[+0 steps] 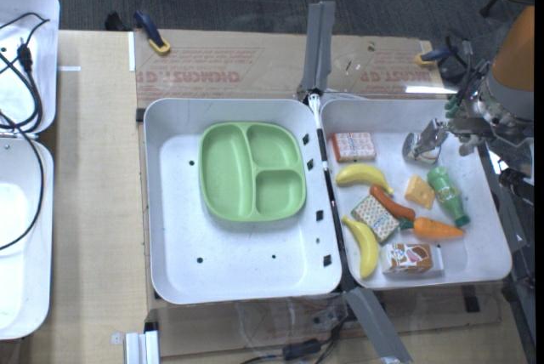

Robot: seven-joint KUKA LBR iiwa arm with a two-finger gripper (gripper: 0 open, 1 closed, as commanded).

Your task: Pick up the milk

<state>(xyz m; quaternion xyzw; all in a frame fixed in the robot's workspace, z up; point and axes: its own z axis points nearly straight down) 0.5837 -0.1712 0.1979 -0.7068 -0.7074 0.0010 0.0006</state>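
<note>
Metal jaws (422, 145) above right bin (476, 273).

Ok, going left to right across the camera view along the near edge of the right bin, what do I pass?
Lower banana → boxed carton with the orange print → carrot, which lies slightly farther back.

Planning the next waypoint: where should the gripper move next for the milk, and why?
Probably toward the near edge of the right bin: the gripper sits near the far side, while what looks like the milk carton lies by the near wall, beside the banana.
</note>
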